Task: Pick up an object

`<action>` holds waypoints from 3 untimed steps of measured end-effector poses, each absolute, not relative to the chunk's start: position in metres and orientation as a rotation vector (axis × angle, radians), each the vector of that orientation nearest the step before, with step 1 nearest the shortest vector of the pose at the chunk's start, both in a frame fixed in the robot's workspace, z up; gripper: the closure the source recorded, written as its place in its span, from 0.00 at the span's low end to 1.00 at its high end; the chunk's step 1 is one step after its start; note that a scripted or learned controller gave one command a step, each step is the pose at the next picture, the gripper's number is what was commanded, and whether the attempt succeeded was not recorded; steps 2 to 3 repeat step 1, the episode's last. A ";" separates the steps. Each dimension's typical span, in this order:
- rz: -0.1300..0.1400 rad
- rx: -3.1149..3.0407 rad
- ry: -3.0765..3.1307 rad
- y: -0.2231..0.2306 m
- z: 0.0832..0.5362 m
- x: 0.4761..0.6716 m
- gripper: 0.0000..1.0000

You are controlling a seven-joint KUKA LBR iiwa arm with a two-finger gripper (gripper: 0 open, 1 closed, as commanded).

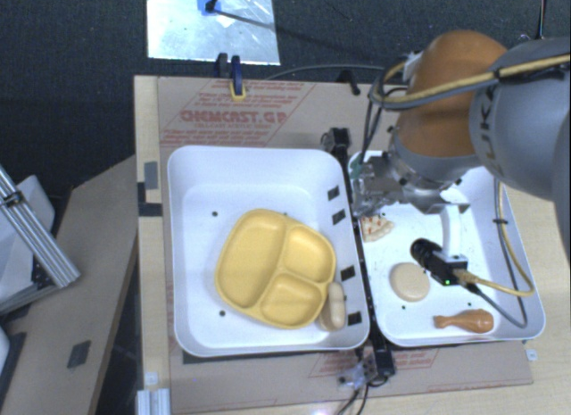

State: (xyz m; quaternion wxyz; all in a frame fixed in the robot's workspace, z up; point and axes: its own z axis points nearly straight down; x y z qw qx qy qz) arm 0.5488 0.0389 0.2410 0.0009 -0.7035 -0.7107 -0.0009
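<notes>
In the right bin [513,311] lie three toy foods. A pale flat slice [377,227] rests near the bin's left wall, a round beige bun [409,282] sits toward the front, and a brown drumstick [465,320] lies at the front edge. My gripper [368,192] hangs low over the back left corner of this bin, just above and behind the slice. The orange and grey wrist hides most of it. The left bin [192,226] holds a yellow divided plate [275,268] with a beige roll [335,305] against its right side.
A black cabled unit [434,261] on the arm hangs over the right bin, right beside the bun. The divider [357,253] between the bins runs just left of the gripper. A blue-and-yellow clamp [235,78] stands at the bench's back edge.
</notes>
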 end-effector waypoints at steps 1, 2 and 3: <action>-0.001 -2.209 -2.229 0.086 0.227 0.523 1.00; -0.001 -2.209 -2.229 0.086 0.227 0.523 1.00; -0.001 -2.209 -2.229 0.086 0.227 0.523 1.00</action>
